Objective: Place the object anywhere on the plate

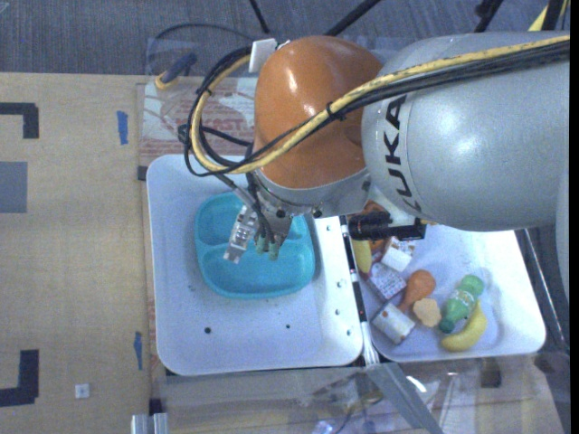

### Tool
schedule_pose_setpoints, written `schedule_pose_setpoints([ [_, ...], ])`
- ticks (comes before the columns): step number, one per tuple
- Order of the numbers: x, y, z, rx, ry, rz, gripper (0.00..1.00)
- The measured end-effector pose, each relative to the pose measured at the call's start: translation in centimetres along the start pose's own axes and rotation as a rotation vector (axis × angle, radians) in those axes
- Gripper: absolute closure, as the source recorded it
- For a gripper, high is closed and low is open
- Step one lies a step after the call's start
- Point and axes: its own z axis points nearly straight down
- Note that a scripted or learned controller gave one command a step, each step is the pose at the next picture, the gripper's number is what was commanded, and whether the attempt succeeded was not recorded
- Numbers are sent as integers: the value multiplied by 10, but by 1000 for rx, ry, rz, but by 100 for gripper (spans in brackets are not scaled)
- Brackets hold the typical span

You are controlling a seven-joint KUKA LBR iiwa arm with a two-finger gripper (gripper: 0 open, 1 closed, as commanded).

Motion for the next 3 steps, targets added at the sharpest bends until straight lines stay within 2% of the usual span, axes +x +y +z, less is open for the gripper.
schedule_pose_setpoints([
  [1,15,-19,-35,16,6,56,100],
  [2,15,-65,54,18,9,44,100],
  [3,36,-6,52,14,8,-117,100],
])
